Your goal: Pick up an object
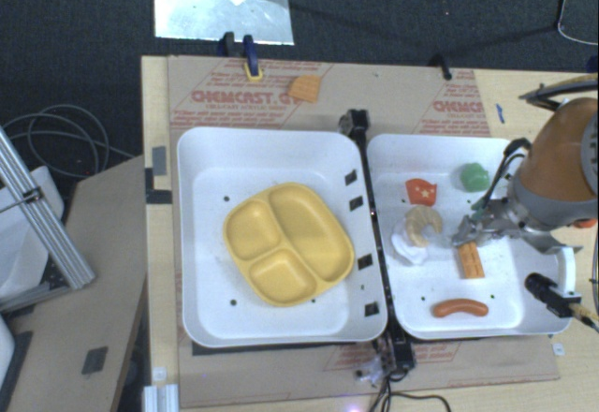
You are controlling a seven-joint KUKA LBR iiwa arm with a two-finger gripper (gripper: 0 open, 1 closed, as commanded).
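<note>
Item: small orange rectangular block, right white bin, just below the pincer. We cannot tell the pincer's state. Risk, we judge: the tips crowd the cream curled piece beside the block, nudging the block aside.

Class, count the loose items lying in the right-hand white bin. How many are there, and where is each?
5. Green piece near the back; red piece left of it; pale curled item mid-left; orange block by the gripper; sausage at front. The arm may hide more.
</note>
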